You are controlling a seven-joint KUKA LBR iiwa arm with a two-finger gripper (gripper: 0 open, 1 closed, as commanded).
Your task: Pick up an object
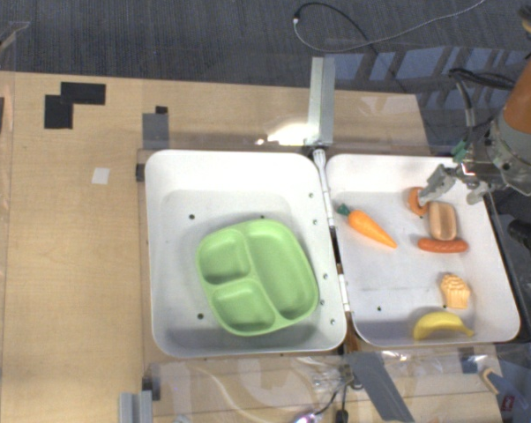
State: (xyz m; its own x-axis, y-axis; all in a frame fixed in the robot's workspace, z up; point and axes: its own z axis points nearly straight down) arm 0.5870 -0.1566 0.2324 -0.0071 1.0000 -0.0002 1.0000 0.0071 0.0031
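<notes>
My gripper [455, 189] hangs over the far right part of the right bin [398, 280], its fingers spread open with nothing between them. Just in front of it lies a tan hot-dog bun [442, 220], with a small orange piece [415, 201] at the bun's left and a red sausage [443, 246] right in front of it. An orange carrot [370, 226] with a green top lies toward the bin's left side. A pale bread piece [455, 291] and a yellow banana [440, 326] rest near the front right corner.
The left bin [173, 192] holds a green divided plate [257, 276]. A metal post [322, 100] stands behind the seam between the bins. The arm's orange band [526, 104] is at the far right, with cables around it.
</notes>
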